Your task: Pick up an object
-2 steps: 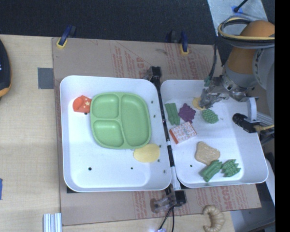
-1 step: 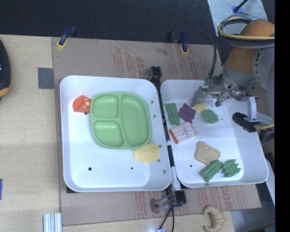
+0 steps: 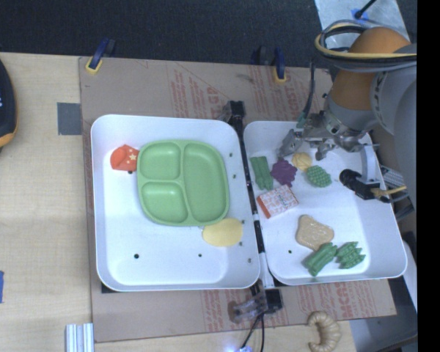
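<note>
you had the gripper (image 3: 302,144) low in the right bin (image 3: 385,259), over a tight cluster: purple piece (image 3: 283,171), small yellow piece (image 3: 301,160), green studded piece (image 3: 318,176). i judged the likely failure to be the claw nudging a neighbour or closing on nothing. whether the claw stood apart or together, i couldn't tell. the yellow piece, nearest it, looked small, pale and rounded.
</note>
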`<state>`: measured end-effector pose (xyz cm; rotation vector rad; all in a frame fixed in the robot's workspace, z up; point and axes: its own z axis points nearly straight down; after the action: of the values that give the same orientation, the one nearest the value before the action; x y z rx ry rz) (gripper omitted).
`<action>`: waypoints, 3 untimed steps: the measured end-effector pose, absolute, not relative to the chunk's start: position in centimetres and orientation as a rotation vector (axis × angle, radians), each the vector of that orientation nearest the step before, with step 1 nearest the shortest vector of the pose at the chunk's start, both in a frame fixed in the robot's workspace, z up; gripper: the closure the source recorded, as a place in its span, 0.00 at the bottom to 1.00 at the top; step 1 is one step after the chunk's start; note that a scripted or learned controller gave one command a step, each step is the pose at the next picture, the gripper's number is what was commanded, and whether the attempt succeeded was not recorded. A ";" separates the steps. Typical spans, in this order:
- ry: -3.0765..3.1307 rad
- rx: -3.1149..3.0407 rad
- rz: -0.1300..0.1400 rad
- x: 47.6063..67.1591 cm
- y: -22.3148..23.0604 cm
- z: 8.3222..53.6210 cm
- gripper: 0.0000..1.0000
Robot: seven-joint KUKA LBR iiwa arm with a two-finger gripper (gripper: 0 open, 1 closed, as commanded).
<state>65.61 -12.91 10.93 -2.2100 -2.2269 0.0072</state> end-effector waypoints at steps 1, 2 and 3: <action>-2.222 -2.215 0.008 62.9 -12.3 9.1 0.00; -2.225 -2.217 0.006 63.1 -12.4 10.4 1.00; -2.226 -2.215 0.007 63.1 -12.4 10.3 0.00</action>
<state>63.09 -12.41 10.31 -2.2152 -2.2260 0.0074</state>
